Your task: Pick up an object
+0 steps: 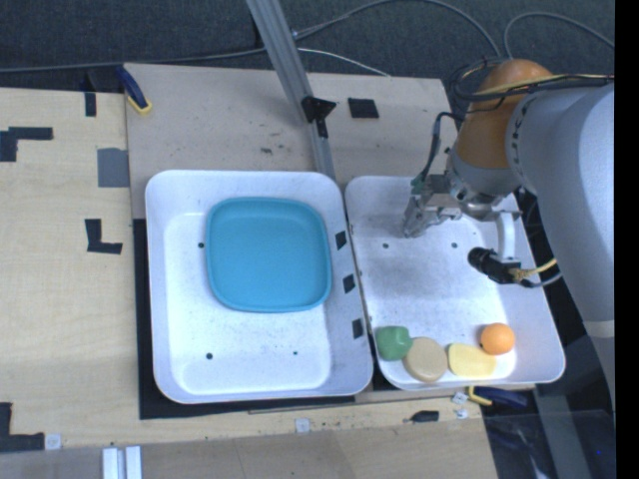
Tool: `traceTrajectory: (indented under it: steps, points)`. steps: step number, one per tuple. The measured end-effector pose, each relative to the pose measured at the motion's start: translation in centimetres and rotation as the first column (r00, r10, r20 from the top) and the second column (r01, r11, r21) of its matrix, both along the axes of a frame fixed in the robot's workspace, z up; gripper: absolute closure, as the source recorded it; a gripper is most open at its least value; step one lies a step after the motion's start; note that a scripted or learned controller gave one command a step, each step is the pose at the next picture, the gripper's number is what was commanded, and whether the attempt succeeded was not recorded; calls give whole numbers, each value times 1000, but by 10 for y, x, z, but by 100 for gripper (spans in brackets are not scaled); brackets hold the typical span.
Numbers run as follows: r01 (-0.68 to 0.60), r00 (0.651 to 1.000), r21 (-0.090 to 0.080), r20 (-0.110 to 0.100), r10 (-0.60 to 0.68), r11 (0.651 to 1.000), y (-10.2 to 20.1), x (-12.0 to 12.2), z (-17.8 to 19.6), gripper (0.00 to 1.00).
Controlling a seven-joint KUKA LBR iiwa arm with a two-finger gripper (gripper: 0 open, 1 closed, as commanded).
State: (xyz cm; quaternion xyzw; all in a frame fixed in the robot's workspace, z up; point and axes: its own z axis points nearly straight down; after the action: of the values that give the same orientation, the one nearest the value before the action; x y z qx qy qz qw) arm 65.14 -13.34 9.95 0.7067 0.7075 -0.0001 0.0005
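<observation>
Along the near edge of the right bin (pixel 439 277) lie a green piece (pixel 392 341), a tan rounded piece (pixel 426 358), a yellow piece (pixel 470 360) and an orange ball (pixel 496 338). My gripper (pixel 414 225) hangs over the far part of that bin, well above and behind those objects. Nothing shows between its fingers. A teal square plate (pixel 268 253) lies in the left bin (pixel 180 297).
A slanted metal pole (pixel 290 63) rises behind the bins. Cables and a black connector (pixel 489 261) hang off the wrist over the right bin's right side. The grey arm covers the right edge of the view.
</observation>
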Motion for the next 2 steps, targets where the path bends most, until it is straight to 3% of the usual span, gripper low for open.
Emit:
traceTrajectory:
  steps: [2]
  points:
    - [0,1000,0,4,0,1000,7,9,122,100]
